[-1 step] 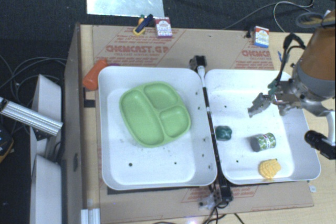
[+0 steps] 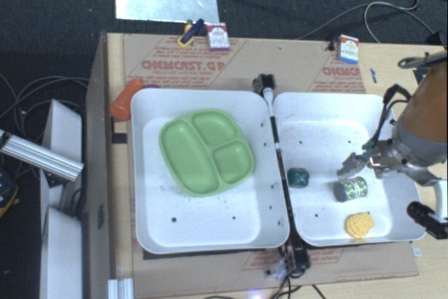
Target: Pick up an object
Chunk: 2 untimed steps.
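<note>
The left bin (image 2: 150, 220) holds a green tray (image 2: 206, 150) with three compartments, lying toward the bin's far left. The right bin (image 2: 329, 108) holds three small things: a dark green lump (image 2: 299, 177) near its left edge, a can (image 2: 352, 188) with a green label lying on its side toward the near right, and a yellow corn piece (image 2: 359, 223) by the near edge. The arm (image 2: 427, 115) reaches in over the right bin's right edge, bent low. Its gripper (image 2: 360, 163) sits just above the can, close to it or touching; whether it is spread or closed cannot be told. The can lies on the bin floor, just below the gripper's tip.
</note>
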Each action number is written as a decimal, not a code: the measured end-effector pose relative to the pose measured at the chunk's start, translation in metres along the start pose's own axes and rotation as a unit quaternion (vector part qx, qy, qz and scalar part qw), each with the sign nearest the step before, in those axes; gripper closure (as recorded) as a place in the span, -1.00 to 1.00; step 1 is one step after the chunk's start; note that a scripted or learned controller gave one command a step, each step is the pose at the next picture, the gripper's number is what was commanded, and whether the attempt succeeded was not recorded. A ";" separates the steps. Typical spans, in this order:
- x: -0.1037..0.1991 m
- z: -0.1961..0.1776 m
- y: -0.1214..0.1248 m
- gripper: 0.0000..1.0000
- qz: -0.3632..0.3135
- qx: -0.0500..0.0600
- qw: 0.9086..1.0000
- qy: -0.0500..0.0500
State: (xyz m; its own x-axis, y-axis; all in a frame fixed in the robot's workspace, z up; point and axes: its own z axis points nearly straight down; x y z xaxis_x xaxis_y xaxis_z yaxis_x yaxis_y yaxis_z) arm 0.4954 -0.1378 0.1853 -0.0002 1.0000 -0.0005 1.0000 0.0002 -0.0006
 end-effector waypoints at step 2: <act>-0.013 0.070 0.005 1.00 -0.001 -0.002 1.000 0.000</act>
State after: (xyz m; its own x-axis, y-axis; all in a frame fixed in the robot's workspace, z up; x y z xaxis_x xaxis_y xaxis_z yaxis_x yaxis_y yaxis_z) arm 0.5006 -0.1510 0.1151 -0.0022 1.0000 -0.0002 1.0000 0.0022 0.0028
